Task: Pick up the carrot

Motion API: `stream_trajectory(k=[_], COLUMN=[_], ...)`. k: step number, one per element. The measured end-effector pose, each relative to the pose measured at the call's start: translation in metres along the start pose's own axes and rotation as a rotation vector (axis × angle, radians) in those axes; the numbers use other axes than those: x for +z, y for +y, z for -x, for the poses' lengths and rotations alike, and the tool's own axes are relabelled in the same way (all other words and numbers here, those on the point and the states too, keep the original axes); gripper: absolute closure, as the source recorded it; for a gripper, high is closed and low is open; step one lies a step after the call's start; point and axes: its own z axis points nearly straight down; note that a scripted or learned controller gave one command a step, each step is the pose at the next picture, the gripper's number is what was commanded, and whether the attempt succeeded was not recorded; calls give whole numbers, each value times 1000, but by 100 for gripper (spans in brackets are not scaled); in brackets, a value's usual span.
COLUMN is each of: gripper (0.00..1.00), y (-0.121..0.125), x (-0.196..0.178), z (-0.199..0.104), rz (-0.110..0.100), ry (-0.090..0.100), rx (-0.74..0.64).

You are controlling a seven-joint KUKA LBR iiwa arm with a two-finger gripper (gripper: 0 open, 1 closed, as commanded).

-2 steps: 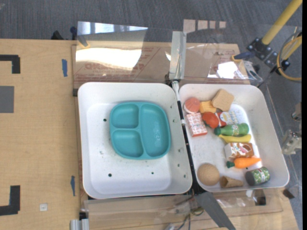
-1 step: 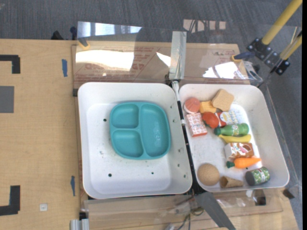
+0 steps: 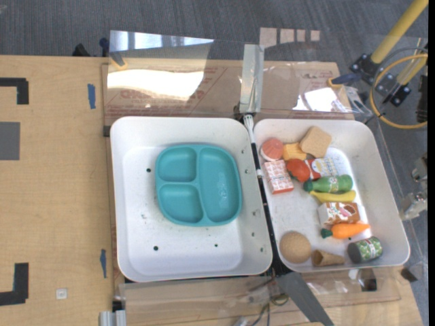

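Near edge, right bin (image 3: 391, 202): brown cone (image 3: 327, 257) lying on its side, between a round tan bun (image 3: 296, 246) and a dark green can (image 3: 365, 249); left bin (image 3: 129, 182) holds a teal divided plate (image 3: 199, 184), three compartments; in the right bin, carrot (image 3: 349, 231) sits near-right, short, bright orange, green tip at its left end, lying flat just beside the can; jaws' state cannot be told.

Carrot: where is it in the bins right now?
The carrot lies in the right bin, near its front right corner, between the small carton and the green can.
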Motion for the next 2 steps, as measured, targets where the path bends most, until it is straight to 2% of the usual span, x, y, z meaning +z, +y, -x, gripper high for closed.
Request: stream_trajectory(k=[1, 2], gripper=[100, 100], y=[-30, 1], x=[-68, 18], z=[5, 20], rz=[-11, -2], ry=[8, 2], rx=[-196, -214])
